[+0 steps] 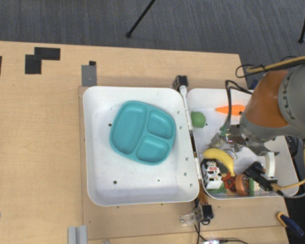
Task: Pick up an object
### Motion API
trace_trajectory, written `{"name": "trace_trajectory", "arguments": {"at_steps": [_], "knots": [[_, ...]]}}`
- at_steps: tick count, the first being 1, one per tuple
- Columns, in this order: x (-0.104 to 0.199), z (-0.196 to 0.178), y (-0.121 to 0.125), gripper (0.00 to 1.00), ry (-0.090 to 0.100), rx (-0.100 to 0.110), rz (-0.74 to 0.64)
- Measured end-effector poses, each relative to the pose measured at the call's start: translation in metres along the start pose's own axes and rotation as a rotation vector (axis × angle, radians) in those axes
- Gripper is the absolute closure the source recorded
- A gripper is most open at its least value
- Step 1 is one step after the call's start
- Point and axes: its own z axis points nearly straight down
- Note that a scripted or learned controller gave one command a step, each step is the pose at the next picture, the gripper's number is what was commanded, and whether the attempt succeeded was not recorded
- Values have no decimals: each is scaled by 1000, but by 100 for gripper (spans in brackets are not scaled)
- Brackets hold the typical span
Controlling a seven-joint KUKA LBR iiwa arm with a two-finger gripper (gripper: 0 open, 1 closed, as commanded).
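**Arm bending low over the right bin**

The bench [35,151] is carrying two white bins side by side. The left bin [99,187] is holding a teal divided plate [142,131] near its centre. The arm [279,103] is reaching in from three o'clock, its orange band and grey wrist leaning over the right bin [206,98], with the gripper [229,139] pointing down toward eight o'clock. Whether it is gripping anything cannot be told. A banana [219,158] is lying just beside the gripper at seven o'clock. An orange carrot [230,109] is sitting at twelve o'clock, a green ball [197,118] at ten o'clock.
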Motion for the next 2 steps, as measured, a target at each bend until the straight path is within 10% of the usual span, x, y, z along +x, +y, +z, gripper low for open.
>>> {"name": "trace_trajectory", "arguments": {"at_steps": [1,2], "knots": [[-79,8,42,0,-4,-7,2],[8,8,57,0,0,-8,-1]]}}
